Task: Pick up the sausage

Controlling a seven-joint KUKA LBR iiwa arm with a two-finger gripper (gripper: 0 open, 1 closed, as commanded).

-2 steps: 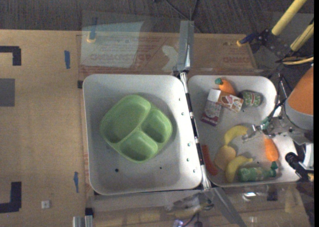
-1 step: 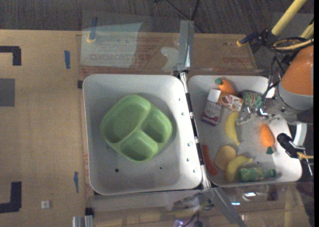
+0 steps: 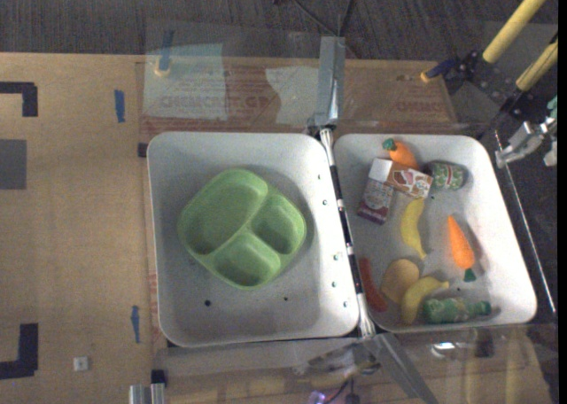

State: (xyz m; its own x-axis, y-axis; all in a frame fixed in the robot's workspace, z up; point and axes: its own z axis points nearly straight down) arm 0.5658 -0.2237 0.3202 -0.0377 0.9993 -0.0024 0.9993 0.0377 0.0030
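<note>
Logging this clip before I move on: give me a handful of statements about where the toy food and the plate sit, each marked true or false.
1. The green divided plastic plate lies in the left white bin. True.
2. The red sausage lies on the green plate. False: it lies in the right white bin, along its left wall.
3. The orange carrot lies in the right bin. True.
4. The yellow banana lies in the left bin. False: it lies in the right bin, near the middle.
5. The claw is gripping the sausage. False: it is at the bench's right edge, apart from the sausage.
</note>
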